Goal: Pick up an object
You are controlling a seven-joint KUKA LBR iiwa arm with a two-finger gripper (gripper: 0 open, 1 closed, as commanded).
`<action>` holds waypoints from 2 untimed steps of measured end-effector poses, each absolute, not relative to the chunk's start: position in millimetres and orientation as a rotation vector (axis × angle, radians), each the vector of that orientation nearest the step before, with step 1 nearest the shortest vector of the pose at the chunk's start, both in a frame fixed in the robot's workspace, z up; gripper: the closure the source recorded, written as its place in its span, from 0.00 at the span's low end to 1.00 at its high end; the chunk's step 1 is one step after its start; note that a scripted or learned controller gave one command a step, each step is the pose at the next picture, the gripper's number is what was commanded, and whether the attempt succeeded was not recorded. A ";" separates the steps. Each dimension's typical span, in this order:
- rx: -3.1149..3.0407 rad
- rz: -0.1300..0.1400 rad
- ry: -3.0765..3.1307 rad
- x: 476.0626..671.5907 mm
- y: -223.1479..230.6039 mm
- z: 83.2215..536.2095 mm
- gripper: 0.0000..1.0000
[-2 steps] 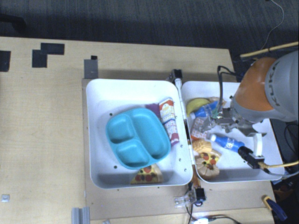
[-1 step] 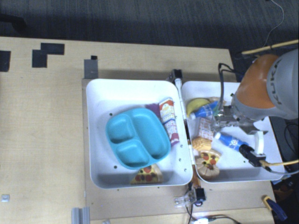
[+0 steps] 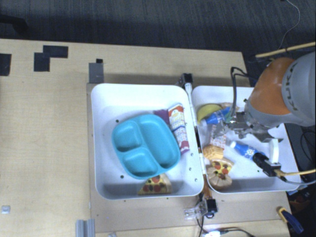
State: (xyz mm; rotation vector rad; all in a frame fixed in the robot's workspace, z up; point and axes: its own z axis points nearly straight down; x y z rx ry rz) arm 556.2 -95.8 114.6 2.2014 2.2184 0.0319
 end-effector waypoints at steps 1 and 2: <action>2.207 0.023 2.212 519.6 -96.3 91.1 0.00; 2.201 0.032 2.213 522.5 -95.4 104.0 1.00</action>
